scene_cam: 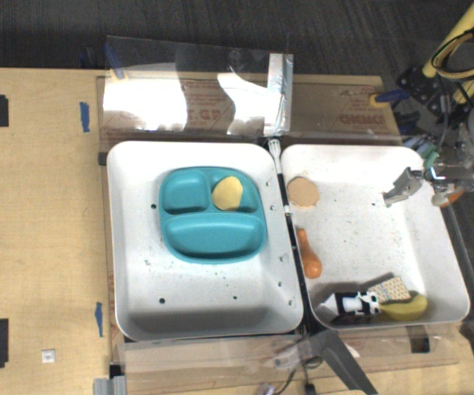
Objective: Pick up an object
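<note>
In the right bin [360, 220] lie a round tan bun [303, 192] at the back left, an orange carrot [309, 255] along the left wall, and at the front a black-and-white toy [354, 303], a waffle-patterned piece [392, 289] and a yellow banana [406, 307]. My gripper [423, 191] hangs over the bin's right rim at the back. It is open, with nothing between its fingers [400, 187]. It is well apart from all the objects.
The left bin [138, 286] holds a teal divided plate [212, 235] with a yellow lemon-like piece [227, 192] in its back right compartment. A clear plastic sheet [196, 89] stands behind the bins. Cables [455, 48] hang at the far right.
</note>
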Robot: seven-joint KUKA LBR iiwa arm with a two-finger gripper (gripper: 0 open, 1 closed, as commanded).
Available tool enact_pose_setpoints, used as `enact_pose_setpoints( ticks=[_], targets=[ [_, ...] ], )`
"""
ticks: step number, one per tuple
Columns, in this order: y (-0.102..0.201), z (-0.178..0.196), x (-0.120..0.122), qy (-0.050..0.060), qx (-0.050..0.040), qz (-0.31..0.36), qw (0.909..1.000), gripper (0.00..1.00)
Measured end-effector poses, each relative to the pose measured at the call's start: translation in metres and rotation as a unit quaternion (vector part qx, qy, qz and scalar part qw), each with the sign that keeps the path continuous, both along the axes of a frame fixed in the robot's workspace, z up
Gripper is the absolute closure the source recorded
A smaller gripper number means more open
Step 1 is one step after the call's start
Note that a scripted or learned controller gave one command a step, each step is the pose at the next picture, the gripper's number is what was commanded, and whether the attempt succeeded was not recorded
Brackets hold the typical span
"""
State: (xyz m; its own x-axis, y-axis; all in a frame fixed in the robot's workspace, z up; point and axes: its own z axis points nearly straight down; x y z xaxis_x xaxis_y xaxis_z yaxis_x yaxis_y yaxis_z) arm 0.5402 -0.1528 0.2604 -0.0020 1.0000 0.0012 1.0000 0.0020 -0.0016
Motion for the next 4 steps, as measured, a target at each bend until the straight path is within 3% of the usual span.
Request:
enact_pose_setpoints(
  ticks=[1,2,3,4],
  targets=[
    [0.047,-0.131,-0.020,0.007,0.0017,0.027,0.9996,0.00],
    [0.058,-0.172,0.023,-0.004,-0.0013,-0.004,1.0000,0.00],
    [0.054,-0.172,-0.059,-0.005,-0.0016,0.121,0.9927,0.00],
    [0.054,-0.161,-0.057,-0.008,-0.0028,0.120,0.9927,1.00]
  ],
)
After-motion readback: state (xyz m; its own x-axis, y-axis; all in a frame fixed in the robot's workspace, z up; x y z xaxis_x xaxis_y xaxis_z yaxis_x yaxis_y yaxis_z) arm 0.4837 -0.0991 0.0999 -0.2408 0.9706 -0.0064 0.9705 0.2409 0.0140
